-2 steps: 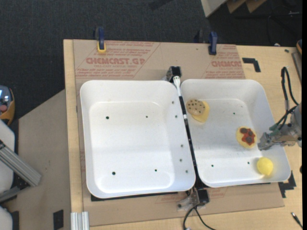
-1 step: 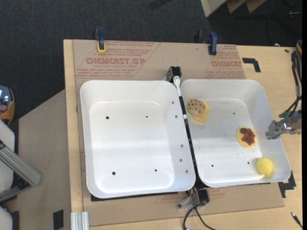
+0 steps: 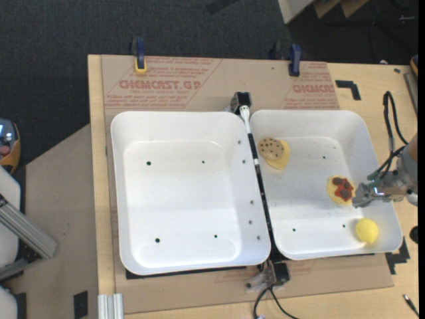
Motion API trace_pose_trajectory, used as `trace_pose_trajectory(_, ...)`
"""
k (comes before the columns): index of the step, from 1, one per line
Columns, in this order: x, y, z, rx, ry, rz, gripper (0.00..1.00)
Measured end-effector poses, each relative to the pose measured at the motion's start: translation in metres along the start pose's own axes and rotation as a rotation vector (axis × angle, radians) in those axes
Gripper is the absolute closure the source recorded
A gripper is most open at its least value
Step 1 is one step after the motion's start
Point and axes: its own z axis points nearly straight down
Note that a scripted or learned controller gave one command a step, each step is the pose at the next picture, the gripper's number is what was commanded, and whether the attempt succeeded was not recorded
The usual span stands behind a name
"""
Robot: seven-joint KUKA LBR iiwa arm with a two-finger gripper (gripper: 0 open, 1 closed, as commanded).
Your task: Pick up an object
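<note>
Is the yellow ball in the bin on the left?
No, the yellow ball lies in the right bin, near its front right corner, below the gripper.

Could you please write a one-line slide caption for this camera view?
Gripper reaches into the right bin beside a red-topped yellow piece, near a yellow ball and tan cookie-like item.

Two blue clamps [image 3: 139,46] [image 3: 295,51] pin brown board [image 3: 199,78] — dark carpet [image 3: 66,18] beyond.
</note>
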Motion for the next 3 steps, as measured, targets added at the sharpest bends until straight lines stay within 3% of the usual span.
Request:
trace_pose_trajectory(1,-0.014,0.011,-0.063,-0.012,-0.008,0.000,1.00)
trace_pose_trajectory(2,-0.012,-0.001,-0.013,0.002,0.000,0.001,1.00)
trace_pose_trajectory(3,-0.013,0.018,-0.050,-0.009,-0.006,-0.001,1.00)
